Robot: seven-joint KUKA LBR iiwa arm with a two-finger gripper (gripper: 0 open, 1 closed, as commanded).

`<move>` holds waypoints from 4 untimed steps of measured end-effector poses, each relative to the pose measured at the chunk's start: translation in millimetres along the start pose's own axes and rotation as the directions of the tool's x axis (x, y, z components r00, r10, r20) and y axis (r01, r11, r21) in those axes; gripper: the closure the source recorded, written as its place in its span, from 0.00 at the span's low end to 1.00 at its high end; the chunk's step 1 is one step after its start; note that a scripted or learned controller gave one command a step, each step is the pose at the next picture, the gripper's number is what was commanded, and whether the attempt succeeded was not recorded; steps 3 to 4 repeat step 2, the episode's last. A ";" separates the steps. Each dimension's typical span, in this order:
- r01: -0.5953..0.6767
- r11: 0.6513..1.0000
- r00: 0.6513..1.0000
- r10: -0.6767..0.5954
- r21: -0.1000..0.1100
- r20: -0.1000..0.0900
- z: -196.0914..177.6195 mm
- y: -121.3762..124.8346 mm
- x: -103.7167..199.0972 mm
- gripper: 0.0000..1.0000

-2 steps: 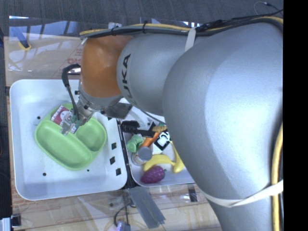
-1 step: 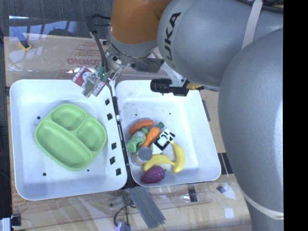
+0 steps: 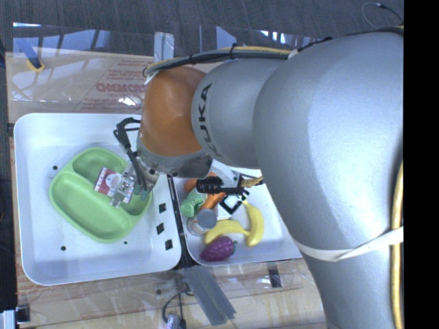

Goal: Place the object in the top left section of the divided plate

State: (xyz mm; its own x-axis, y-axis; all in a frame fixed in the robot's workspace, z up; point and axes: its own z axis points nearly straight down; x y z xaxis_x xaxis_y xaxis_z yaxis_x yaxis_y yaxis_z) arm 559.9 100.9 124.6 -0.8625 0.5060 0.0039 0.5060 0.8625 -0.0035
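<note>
At frame centre-left, the gripper (image 3: 125, 187) hovers over the green divided plate (image 3: 82, 211), beside a small red-and-white packet (image 3: 105, 179). The packet looks light and flat, best pinched by its edges. Whether the gripper is spread or pinching it, I cannot tell.

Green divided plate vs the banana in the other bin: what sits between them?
Camera view: between the green divided plate and the banana run bare bin floor, the two bins' adjoining walls, then a metal can beside a carrot.

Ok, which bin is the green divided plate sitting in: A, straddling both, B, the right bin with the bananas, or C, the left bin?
C: the green divided plate lies wholly inside the left bin, while the bananas sit in the right bin.
</note>
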 end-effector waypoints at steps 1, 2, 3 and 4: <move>0.015 1.000 1.000 -0.015 -0.012 0.010 22.6 55.8 -56.1 1.00; 0.015 1.000 1.000 -0.015 -0.013 0.009 22.6 56.4 -55.7 0.00; 0.015 1.000 1.000 -0.015 -0.013 0.009 22.6 56.4 -55.7 0.00; 0.015 1.000 1.000 -0.015 -0.013 0.009 22.6 56.4 -55.7 0.00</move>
